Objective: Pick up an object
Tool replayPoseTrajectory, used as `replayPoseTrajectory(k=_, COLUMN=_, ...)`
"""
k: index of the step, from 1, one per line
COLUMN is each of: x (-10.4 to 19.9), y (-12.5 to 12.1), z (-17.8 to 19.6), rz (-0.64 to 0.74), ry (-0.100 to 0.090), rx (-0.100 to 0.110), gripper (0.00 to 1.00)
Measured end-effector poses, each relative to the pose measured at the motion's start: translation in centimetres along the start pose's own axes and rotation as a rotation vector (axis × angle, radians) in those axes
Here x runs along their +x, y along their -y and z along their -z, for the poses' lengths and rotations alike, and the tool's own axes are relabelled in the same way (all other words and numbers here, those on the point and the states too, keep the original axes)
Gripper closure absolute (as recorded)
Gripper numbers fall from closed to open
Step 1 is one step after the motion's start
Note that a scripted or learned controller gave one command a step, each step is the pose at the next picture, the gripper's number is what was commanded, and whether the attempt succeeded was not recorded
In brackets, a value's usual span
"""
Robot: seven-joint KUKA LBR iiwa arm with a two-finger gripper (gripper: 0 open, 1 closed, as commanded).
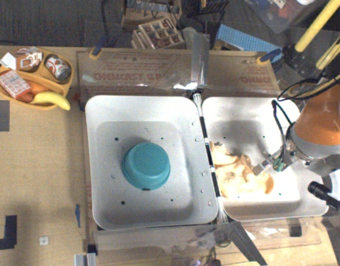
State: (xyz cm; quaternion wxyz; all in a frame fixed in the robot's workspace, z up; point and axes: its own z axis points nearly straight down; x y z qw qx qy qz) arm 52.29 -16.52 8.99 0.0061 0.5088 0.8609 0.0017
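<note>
Arm (319, 127) reaches from right, claw (265, 167) low in right bin (236, 111) over orange pieces (239, 173); claw state unclear.

We look down on a tan wooden bench (37, 170) that fills the left and lower frame, with a yellow tray of toy food (31, 79) in the upper left and a flattened cardboard sheet (142, 71) lying along the far edge behind the bins. Beyond it, across the top of the frame, we see dark grey floor (48, 10), a wooden crate (159, 32), a blue panel (239, 37) and a yellow bar (319, 18) slanting in the upper right corner
</note>
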Motion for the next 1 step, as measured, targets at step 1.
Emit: replayPoseTrajectory(k=1, x=1.53, y=3.01, z=0.05, rz=-0.026, ry=-0.002, rx=0.002, gripper=0.00)
